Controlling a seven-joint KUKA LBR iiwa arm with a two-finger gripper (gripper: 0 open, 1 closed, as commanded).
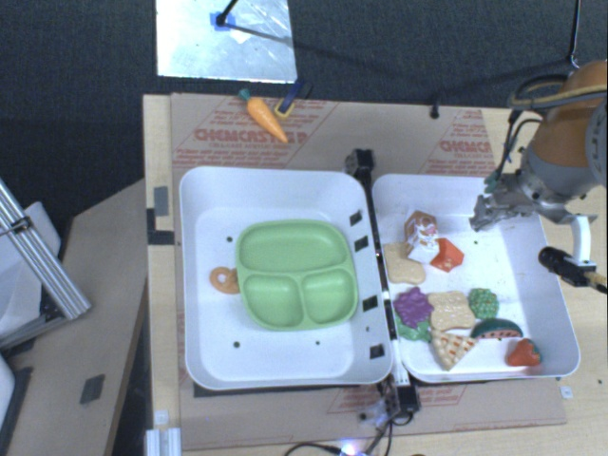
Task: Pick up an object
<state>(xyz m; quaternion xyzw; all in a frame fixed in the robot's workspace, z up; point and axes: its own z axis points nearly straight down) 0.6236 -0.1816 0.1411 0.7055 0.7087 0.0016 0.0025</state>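
Bench carries two white bins side by side, with printed cardboard under them; left bin holds a green tray with three compartments, nothing in them, and a small brown pretzel just beside the tray's left edge; right bin holds the toy food, so the pick belongs here; arm reaches in from the right, orange band above the wrist, hanging over the right bin's upper right corner; gripper sits near the bin's far wall, above bare floor, nothing between it and the pile; whether it is released or clenched I cannot tell at this angle; nothing seen in its grasp; candidates, roughly by size: bread slice, cookie, watermelon wedge, purple grapes, pizza wedge, white carton, green broccoli, red block, strawberry; carton and red block touch and lie nearest the gripper, down and left of it; the lower cluster is packed tight, pieces touching; a carrot lies outside the bins on the cardboard, well apart; judgement: approach step, no pick begun; next move calls for shifting left and toward the near side over one piece, then descending; the red block looks likeliest, though its neighbour may crowd one side.
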